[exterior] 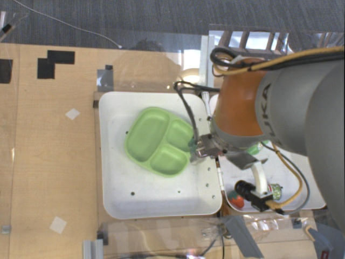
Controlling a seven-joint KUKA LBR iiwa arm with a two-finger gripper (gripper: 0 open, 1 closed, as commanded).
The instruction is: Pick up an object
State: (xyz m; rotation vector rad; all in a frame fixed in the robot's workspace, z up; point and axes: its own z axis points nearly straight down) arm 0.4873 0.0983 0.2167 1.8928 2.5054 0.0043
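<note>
So the gripper (197,147) is seen low in the left bin (156,204), parked right at the right-hand rim of the green divided plate (156,142). It looks pressed up against that rim, but honestly whether the plate is actually clamped can't be told from this angle. How far the tool is opened can't be made out either, since the metal tip is mostly covered by the wrist and the cables above it. The plate is laid flat on the bin floor, a bit right of the middle, turned at a slant, with one big compartment to the left and two smaller ones on the side nearest the gripper. It isn't lifted as far as can be judged. The grey arm (307,101) is stretched in from the right, and its orange band (242,107) is hung over the wall shared by the two bins. In the right bin (318,196), a small red item (235,202) is spotted near the front corner, and a little green-and-white thing (276,190) is seen just beside it; neither can be identified properly.
</note>
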